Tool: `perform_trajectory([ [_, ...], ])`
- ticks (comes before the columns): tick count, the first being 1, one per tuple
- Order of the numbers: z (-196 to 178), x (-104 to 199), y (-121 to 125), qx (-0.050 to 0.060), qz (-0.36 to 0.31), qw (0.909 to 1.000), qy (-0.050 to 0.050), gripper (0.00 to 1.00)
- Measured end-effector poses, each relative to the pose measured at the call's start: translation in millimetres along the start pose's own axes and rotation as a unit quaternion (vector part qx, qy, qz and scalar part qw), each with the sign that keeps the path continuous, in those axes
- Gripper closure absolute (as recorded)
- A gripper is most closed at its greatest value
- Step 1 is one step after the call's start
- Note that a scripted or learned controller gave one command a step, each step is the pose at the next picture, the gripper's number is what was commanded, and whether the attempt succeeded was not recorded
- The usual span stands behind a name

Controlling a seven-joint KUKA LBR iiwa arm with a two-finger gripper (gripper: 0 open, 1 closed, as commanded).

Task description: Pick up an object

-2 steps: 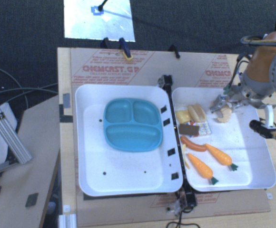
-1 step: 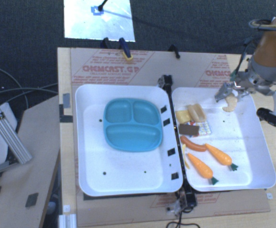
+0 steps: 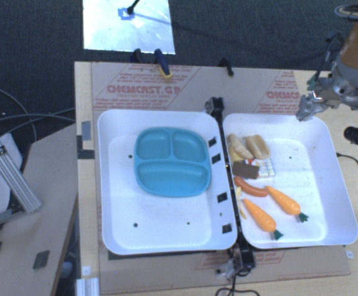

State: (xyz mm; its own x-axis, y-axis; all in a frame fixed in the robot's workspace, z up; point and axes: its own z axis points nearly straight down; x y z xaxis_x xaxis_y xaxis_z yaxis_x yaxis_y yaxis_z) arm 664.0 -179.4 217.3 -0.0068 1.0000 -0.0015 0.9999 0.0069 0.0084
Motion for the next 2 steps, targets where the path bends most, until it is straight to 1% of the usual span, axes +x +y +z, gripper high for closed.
perform_trajectory([
  [1,-8,0,1,0.002,0.000,1.0000,0.000,1.00],
  [2,-3,51,-18,0.004,-0.001,1.0000,0.001,1.00],
])
